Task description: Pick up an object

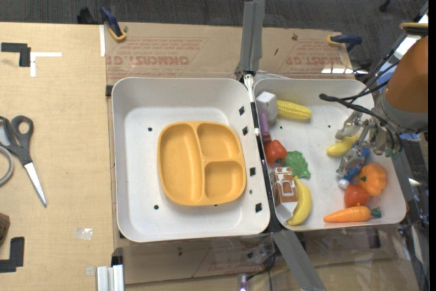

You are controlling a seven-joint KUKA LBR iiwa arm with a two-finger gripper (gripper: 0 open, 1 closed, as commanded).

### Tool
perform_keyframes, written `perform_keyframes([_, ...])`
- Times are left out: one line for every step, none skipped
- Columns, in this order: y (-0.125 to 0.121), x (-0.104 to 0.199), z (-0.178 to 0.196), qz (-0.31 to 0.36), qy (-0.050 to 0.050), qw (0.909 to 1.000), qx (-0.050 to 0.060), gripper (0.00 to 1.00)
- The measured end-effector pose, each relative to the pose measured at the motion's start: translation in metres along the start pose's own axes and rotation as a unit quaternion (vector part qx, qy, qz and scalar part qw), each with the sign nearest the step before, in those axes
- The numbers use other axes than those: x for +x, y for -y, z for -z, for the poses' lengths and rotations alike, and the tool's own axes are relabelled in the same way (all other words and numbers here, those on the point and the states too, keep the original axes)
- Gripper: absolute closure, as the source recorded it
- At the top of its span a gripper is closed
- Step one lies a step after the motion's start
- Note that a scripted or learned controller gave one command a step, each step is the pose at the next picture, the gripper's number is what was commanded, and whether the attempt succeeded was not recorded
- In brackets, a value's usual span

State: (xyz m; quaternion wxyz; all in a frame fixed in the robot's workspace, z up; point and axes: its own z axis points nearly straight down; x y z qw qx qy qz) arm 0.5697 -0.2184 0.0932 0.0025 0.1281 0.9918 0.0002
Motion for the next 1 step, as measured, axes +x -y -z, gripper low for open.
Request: perform_keyframes([0.011, 0.0373, -0.0003, -0.097, -0.001, 0.9953, 0.0, 0.0])
